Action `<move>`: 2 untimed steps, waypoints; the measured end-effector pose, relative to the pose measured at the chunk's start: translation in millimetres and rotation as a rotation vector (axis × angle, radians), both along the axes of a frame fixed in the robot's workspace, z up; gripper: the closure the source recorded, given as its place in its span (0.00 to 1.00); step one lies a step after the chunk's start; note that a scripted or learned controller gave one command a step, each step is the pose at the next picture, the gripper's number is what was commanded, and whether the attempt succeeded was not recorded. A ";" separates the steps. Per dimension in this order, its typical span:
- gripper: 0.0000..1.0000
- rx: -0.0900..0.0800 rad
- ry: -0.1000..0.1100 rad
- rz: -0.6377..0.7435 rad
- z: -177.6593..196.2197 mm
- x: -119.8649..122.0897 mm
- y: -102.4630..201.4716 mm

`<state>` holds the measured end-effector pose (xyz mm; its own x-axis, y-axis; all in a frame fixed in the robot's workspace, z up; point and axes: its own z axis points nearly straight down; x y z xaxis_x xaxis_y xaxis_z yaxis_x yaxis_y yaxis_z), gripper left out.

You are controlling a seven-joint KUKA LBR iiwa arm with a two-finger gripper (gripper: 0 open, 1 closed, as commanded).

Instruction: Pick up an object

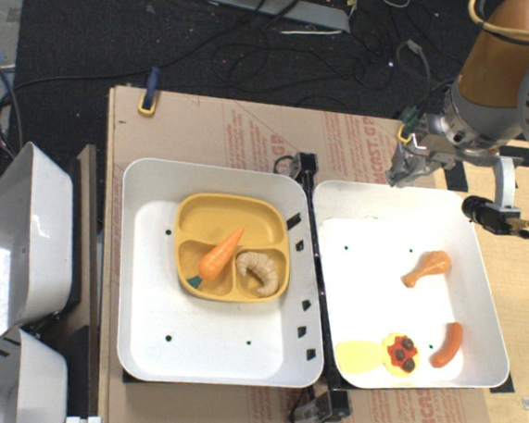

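My gripper (406, 169) hangs above the far left corner of the right bin (491, 321), with nothing seen between its fingers. In the right bin lie a chicken drumstick (427, 267), a red sausage (447, 344), and a yellow flat piece (358, 356) beside a small tart with dark berries (402, 352). The left bin (141, 334) holds a yellow divided plate (199, 216) with a carrot (220, 254) and a pale shrimp-like piece (260, 271) on it. All the objects lie well away from the gripper.
The bins stand on a cardboard sheet (244, 130). White containers (14, 247) stand at the left edge. Cables run across the dark floor behind the bench. A black clip (304, 163) sits between the bins at the far side.
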<state>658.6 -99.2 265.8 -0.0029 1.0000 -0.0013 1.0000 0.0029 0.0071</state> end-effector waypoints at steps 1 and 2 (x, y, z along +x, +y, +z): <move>1.00 0.003 0.008 0.003 4.5 -18.6 46.6; 1.00 0.003 0.010 0.004 -1.6 -53.0 91.6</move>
<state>605.6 -7.6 264.2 -0.0073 1.0000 0.0013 1.0000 0.0073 -0.0024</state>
